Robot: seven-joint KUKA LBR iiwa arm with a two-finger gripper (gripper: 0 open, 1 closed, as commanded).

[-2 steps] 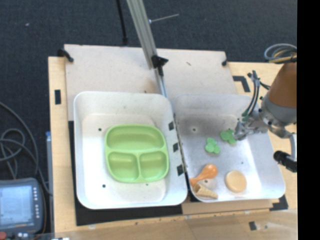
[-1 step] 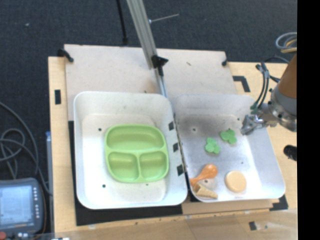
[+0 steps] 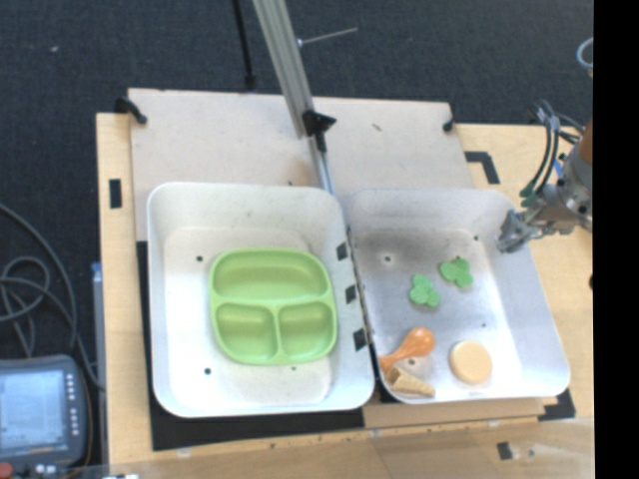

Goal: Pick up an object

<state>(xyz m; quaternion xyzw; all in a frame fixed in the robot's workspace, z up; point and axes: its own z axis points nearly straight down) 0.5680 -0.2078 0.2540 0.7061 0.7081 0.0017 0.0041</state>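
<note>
Gripper: gripper [image 3: 511, 233] hangs at the right bin's upper right rim, reaching in from the right; whether its claw is released or clenched I cannot tell; nothing is visibly held in it

Nearest candidate: two green pieces lie on the right bin's floor, down and to the left of the gripper; right green piece [image 3: 457, 272] is the closer one; left green piece [image 3: 423, 291] sits just beside it, lower and further left; they are near each other but look apart

Direction of the move: my judgement is that the gripper has to travel leftward into the bin and downward in the view to get over the right green piece; both pieces are lumpy and roughly round, with no clear long axis to align on

Other objects in the right bin: round tan disc [image 3: 470, 362] lies near the bottom edge, well apart from the gripper; orange spoon-like piece [image 3: 412, 346] lies left of the disc, its long axis running from lower left to upper right; cone-shaped tan piece [image 3: 410, 378] lies just below the orange one, near the bottom left corner; whether those two touch is unclear

Right bin: right bin [image 3: 524, 312] holds all five loose objects

Left bin: left bin [image 3: 175, 267] holds a green divided tray [image 3: 272, 304] with three compartments, one wide above and two smaller below; all three look bare

Progress: pick not yet made
</note>
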